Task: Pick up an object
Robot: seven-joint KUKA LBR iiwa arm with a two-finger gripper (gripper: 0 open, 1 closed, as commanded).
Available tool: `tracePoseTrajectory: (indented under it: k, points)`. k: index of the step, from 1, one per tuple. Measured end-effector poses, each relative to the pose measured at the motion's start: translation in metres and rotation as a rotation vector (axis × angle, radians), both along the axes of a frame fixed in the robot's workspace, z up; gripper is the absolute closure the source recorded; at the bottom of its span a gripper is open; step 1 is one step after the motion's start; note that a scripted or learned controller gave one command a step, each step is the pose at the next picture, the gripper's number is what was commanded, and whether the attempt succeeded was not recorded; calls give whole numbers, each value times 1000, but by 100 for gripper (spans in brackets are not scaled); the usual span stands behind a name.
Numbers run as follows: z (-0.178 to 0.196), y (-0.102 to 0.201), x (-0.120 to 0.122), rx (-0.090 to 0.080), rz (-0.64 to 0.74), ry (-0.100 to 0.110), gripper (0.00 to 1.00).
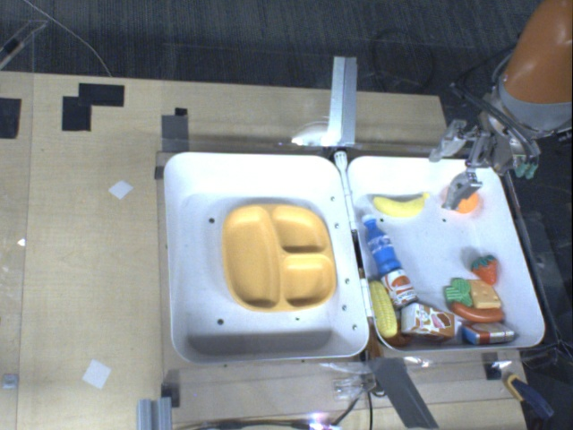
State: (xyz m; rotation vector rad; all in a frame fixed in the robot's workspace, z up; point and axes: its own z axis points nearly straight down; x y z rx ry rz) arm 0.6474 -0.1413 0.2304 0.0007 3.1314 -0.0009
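Observation:
My gripper (pixel 457 167) hangs over the far right part of the right bin (pixel 528 276), open, with nothing between its fingers. One finger (pixel 463 187) points down just above a small orange object (pixel 468 204) on the bin floor. A yellow banana (pixel 400 205) lies to the left of it. A blue bottle (pixel 380 245) lies along the bin's left wall, with a small red-labelled bottle (pixel 400 289) and a corn cob (pixel 383 313) below it.
At the right bin's near right are a red strawberry-like toy (pixel 484 265), a green piece (pixel 458 290), a sausage (pixel 479 313), a carton (pixel 430 322) and a red-blue tube (pixel 488 334). The left bin (pixel 183 240) holds a yellow divided tray (pixel 276 254).

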Motion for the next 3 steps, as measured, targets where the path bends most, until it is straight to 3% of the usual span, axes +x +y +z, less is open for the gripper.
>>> tracePoseTrajectory:
  k: [1,2,3]
  points:
    - [-101,-23,17,3,-251,4,0]
    - [-130,-47,14,2,-321,1,0]
    - [-143,33,8,7,-534,3,0]
